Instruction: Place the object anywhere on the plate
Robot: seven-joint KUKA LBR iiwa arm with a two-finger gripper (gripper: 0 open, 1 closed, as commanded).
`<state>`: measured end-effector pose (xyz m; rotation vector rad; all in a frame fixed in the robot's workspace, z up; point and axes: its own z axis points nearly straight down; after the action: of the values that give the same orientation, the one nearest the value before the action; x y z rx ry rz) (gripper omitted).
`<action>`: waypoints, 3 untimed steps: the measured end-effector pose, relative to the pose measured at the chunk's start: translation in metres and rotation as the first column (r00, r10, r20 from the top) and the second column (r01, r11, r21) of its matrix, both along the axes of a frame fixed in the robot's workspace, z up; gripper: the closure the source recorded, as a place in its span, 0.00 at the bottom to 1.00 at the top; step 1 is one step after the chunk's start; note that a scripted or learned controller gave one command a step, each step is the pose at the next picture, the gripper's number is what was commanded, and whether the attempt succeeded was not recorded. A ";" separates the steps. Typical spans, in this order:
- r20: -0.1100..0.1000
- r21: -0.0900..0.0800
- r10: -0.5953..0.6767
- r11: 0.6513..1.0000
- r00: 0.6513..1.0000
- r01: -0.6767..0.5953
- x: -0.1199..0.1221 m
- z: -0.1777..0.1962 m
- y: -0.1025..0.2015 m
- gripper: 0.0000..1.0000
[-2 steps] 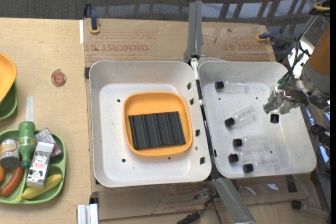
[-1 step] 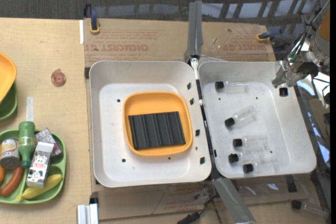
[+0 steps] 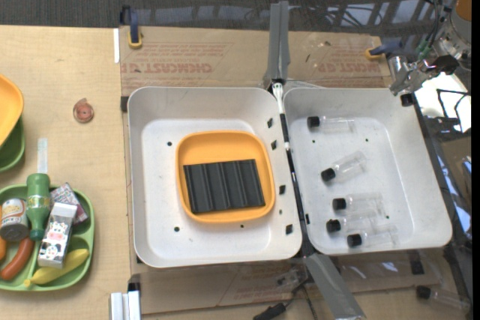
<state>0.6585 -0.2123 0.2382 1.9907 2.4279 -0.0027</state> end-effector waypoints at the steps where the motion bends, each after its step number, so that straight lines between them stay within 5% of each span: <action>1: 0.001 -0.001 0.270 0.963 0.963 -0.270 0.001 0.046 -0.010 1.00; 2: 0.002 -0.002 0.497 0.867 0.867 -0.497 0.001 0.106 -0.010 1.00; 3: 0.001 -0.002 0.689 0.724 0.724 -0.689 -0.005 0.181 -0.010 1.00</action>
<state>0.6537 -0.2220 0.4195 0.9463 2.9903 -0.0013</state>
